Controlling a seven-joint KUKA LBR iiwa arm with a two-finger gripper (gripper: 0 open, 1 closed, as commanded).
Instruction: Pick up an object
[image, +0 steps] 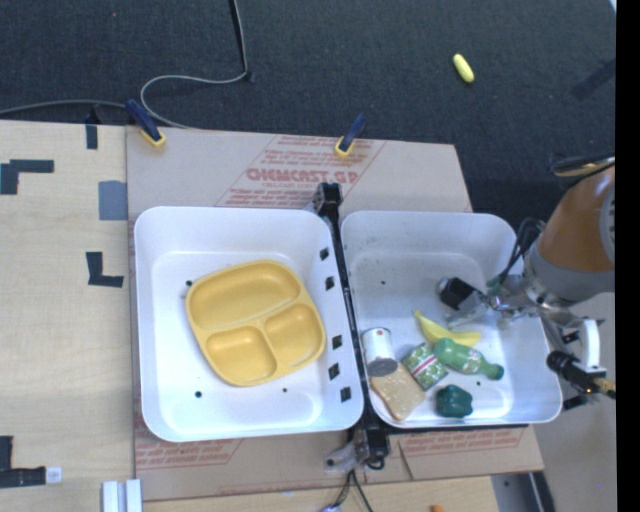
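Observation:
My gripper (468, 303) reaches into the right bin (420, 232) from the right, low over its middle, with a small black piece (456, 292) at its tip. Just below it lies a yellow banana-shaped piece (438, 327). Close by are a green bottle (467, 359), a green-and-white packet (425, 367), a white can (378, 346), a tan slab (396, 393) and a dark green lump (453, 401). I see none of these lifted off the bin floor.
The left bin (160, 300) holds a yellow divided plate (257, 320). The arm's orange band (585, 228) hangs over the right bin's right wall. Both bins rest on a cardboard sheet (290, 170) held by two clamps at its far edge.

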